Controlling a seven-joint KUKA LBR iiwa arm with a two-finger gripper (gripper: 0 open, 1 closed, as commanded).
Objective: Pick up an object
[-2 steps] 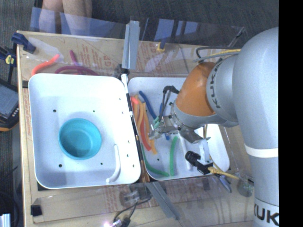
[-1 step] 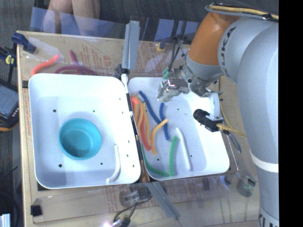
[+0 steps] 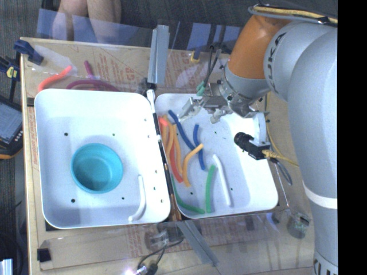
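The jaws (image 3: pixel 202 111) hang spread and empty over the far edge of the right bin (image 3: pixel 252 193). The strips lie below them in the picture, toward the bin's near side: a blue strip (image 3: pixel 182 132) is closest, just beneath the left finger, its long axis slanting down to the right. Orange strips (image 3: pixel 174 148) run beside the bin's left wall.

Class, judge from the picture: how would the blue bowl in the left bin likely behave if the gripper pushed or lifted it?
The blue bowl sits upright, wide and low, so it would probably slide rather than tip. It looks rigid, likely light plastic. Its smooth round wall may slip from two fingers.
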